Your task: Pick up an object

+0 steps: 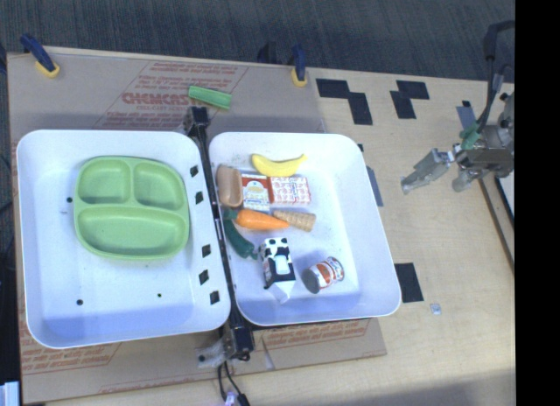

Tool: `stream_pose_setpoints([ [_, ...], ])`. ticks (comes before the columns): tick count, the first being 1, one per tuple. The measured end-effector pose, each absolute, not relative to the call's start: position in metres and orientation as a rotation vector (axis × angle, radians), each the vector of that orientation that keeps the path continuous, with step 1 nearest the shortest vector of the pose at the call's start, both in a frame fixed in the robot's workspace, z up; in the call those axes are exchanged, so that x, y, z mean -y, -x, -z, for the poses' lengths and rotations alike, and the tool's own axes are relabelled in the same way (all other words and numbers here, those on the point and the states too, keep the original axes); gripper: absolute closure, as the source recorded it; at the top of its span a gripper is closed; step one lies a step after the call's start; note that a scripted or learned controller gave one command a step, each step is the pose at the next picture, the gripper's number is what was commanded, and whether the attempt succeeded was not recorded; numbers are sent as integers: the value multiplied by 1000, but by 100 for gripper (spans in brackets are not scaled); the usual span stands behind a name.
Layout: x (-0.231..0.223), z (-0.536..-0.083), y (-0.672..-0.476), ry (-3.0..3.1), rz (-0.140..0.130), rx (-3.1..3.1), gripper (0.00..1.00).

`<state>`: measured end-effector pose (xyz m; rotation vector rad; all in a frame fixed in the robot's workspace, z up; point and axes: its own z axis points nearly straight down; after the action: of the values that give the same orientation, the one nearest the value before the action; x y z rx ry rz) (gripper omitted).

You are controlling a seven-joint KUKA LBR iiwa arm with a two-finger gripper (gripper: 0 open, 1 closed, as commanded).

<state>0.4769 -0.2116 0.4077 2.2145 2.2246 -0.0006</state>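
Target candidates lie in the right white bin point(372, 220): a banana point(278, 164) at the far side, a red-and-white snack packet point(276, 191) just below the banana, a hot-dog bun point(229, 185) left of the packet, a carrot point(259, 219) and an ice-cream cone point(294, 219) below the packet, a green item point(238, 240) below the carrot, a cow-print milk carton point(278, 268) nearer the camera, and a small can point(323, 275) just right of the carton.

Recommended pick: the can or the banana. Both sit at the edge of the cluster with bare bin floor on at least one side. Avoid the carrot, cone and packet: packed close, likely to be nudged together.

For the can: lying on its side, so likely to roll. Close across the curved body, not along the axis. Keep clear of the carton beside it.

End effector point(422, 171) located right of the bin, above the bare worktop point(437, 247), well apart from every item. Grasping nothing. Finger spacing too small and blurred to judge; cannot tell wide or narrow.

Before descent: confirm wide opening, centre over the chosen item, align to its short dimension, descend vertically, stop short of the bin floor.

Left bin point(35, 220), beside the right bin, carries a green divided plate point(131, 206); not needed for this step.
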Motion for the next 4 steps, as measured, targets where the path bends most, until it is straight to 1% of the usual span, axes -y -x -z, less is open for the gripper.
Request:
stream_pose_setpoints([
  [1,212,-481,-477,-2210,-3,-2222,0],
  [2,173,-368,-476,-2216,2,-2229,0],
  [3,207,-458,-477,-2212,-1,-2222,0],
  [4,197,-385,-477,-2216,3,-2228,0],
])
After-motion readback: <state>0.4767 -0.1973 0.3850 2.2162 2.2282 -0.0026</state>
